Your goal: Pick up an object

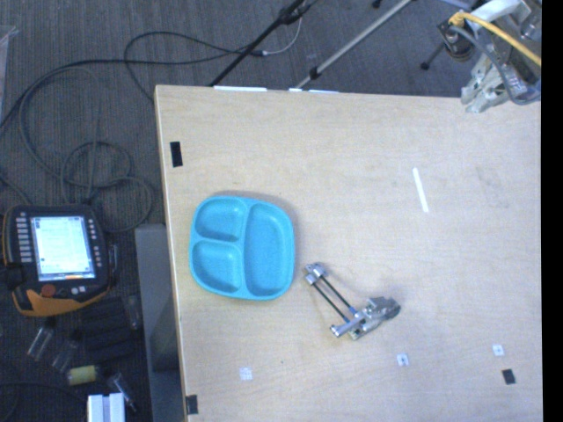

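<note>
A blue divided plate (pixel 242 247) with three compartments lies flat on the left part of the light wooden bench (pixel 369 148). Just to its right lies a grey metal hand tool (pixel 350 304) with two long thin handles, angled toward the lower right. My gripper (pixel 486 93) hangs at the bench's far right corner, well away from both objects, with a yellow cable looping over the wrist.
A short white strip (pixel 420 190) lies on the bench right of centre. Small black and white markers dot the front edge. On the floor to the left sit a teach pendant (pixel 57 249) and cables; stand legs (pixel 369 20) cross behind the bench.
</note>
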Controlling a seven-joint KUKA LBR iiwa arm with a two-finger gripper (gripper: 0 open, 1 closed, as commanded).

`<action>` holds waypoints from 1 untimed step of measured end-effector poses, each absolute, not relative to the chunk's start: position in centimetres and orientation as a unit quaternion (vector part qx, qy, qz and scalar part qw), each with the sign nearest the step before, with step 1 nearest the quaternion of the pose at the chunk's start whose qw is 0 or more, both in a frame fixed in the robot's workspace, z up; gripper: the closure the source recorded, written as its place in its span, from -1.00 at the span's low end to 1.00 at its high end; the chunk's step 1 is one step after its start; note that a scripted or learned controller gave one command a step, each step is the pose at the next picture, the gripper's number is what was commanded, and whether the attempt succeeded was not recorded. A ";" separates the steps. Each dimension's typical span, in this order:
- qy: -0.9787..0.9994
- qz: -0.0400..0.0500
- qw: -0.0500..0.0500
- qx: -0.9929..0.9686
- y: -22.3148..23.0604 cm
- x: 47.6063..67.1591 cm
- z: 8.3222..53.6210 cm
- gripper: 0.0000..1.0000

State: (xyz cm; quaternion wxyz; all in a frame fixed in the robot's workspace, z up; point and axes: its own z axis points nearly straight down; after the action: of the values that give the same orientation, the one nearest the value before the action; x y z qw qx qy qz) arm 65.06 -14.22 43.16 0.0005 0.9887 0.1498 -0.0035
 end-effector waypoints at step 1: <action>0.249 -0.004 0.000 0.968 -16.6 64.2 43.1 1.00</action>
State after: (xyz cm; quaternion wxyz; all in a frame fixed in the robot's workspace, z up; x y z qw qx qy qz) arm 64.16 -16.56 43.14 0.0004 0.9684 0.2494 -0.0040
